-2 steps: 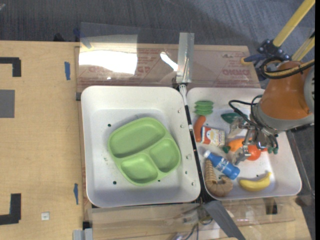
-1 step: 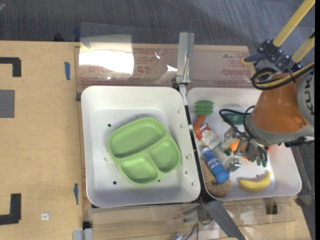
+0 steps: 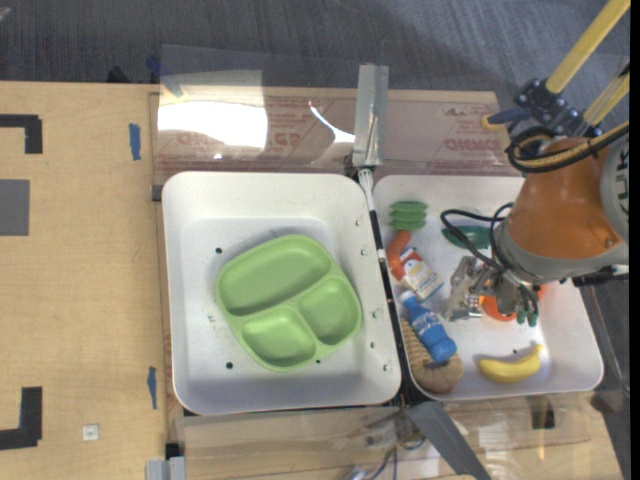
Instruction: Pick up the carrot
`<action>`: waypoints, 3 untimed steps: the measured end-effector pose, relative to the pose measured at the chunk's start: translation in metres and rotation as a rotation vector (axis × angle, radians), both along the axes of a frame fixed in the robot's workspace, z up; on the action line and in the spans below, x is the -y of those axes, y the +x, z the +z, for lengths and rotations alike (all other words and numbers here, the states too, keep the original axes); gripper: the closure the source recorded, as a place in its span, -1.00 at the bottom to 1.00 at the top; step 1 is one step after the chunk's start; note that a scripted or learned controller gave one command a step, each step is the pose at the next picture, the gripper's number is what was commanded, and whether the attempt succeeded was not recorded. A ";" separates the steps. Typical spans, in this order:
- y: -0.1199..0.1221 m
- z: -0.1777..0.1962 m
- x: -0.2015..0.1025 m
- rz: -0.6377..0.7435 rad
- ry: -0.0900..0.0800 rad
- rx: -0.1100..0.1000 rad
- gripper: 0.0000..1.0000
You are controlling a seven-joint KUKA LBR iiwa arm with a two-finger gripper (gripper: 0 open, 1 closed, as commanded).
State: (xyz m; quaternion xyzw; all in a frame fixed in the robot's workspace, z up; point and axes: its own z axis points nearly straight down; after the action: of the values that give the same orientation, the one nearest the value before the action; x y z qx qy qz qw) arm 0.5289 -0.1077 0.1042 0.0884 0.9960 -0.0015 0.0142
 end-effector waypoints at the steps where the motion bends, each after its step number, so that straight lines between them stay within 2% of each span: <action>1: -0.001 -0.001 0.000 0.000 0.000 -0.002 -1.00; 2: 0.002 0.010 -0.001 0.002 -0.001 0.006 1.00; 3: -0.037 0.084 -0.044 -0.027 0.006 -0.015 1.00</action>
State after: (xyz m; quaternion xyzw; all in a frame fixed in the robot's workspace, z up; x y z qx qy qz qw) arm 0.4918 -0.0634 0.1885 0.1021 0.9948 0.0008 0.0064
